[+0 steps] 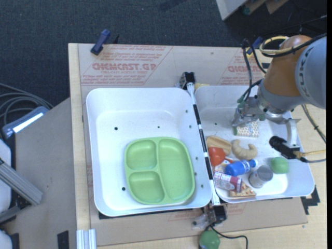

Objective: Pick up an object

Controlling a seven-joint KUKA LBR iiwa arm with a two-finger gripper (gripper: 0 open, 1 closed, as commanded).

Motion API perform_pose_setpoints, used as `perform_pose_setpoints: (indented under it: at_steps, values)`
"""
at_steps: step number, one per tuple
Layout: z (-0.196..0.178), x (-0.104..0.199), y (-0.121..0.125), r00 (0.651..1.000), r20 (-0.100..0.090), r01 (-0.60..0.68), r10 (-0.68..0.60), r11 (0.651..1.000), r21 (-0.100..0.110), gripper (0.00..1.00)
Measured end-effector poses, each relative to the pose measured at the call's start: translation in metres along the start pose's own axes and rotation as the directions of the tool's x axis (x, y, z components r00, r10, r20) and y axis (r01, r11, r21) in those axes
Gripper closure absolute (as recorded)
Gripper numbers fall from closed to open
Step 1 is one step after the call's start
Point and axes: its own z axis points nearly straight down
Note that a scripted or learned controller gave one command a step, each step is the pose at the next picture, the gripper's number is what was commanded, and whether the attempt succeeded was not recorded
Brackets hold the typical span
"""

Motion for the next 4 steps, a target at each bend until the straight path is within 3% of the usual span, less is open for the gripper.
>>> perform_pose_setpoints:
  at_steps: [1, 2, 3, 4]
  values:
    - [0.0, 0.0, 0.0, 1.0, 0.0, 0.0, 0.0, 1.0, 0.001, 0.0]
    - [-0.048, -0.039, -0.004, 1.0, -0.002, -0.002, 0.002, 1.0, 0.013, 0.0]
    - [0.017, -0.021, -0.009, 1.0, -0.005, 0.0, 0.001, 1.0, 0.017, 0.0]
    - [0.006, -0.022, -0.008, 1.0, -0.004, -0.001, 0.001, 1.0, 0.014, 1.0]
